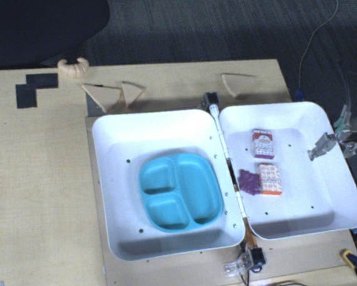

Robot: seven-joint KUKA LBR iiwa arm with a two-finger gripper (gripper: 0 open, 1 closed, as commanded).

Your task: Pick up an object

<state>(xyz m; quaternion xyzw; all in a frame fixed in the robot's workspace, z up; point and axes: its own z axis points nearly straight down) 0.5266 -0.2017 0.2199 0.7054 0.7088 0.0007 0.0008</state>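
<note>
We are looking down on the left bin (116,176), where a blue divided tray (180,191) is lying flat in the middle. In the right bin (311,214), a purple object (249,181) is sitting near the divider, touching an orange-and-white carton (270,179); a red-and-white carton (263,143) is lying just above them, apart. At the right rim, the gripper (322,145) is hanging well apart from all three, holding nothing we can see; whether its claw is apart or together, we cannot tell.
</note>
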